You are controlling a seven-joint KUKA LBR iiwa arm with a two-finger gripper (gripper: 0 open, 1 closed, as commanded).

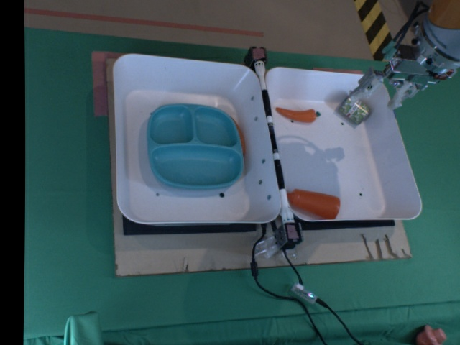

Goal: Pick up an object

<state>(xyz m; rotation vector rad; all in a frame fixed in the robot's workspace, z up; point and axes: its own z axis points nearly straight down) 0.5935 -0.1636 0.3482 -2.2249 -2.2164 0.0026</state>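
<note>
The grey two-finger gripper [376, 90] hangs over the far right corner of the right-hand shallow white bin [402, 185], reached in from the right edge of the bench. Its fingers stand apart, one finger [365, 86] on the left and the other at the right, pointing down toward the bin. A small, square, speckled greenish object [354, 109] with a pale rim sits tilted at the tip of the left finger and touches it; it lies below and to the left of the gap rather than between the two fingers, so a grasp cannot be confirmed. Its dark shadow falls on the bin floor nearer the middle, which puts the object above the floor.

In the same bin, a thin orange carrot-shaped piece [297, 114] lies near the far edge, close to the divider, and a thicker orange cylinder-like piece [314, 203] lies at the near left corner. The left-hand white bin [133, 74] carries a teal plastic plate with three compartments [194, 146] in its middle.
</note>
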